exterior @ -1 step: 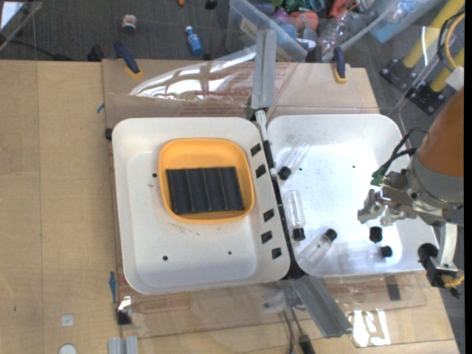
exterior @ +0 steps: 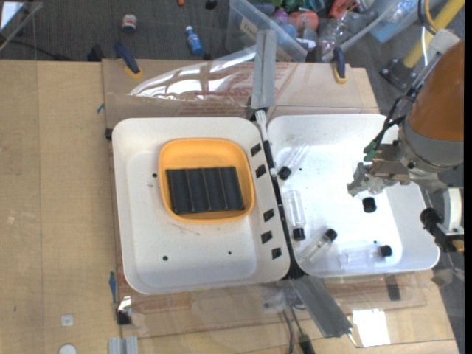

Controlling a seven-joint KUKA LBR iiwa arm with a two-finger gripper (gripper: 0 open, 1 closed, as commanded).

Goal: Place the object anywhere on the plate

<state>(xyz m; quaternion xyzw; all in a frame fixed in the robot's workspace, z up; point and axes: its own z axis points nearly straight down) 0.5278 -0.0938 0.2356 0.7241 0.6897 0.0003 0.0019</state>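
Hovering over clear vials [exterior: 295, 209] (black-capped), the gripper [exterior: 369, 186] has an unreadable grip state.

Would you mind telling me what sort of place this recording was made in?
Most likely a robotics lab. A robot arm reaches over two white bins on a plywood bench, and a clear tub of assorted toys sits on the floor behind.
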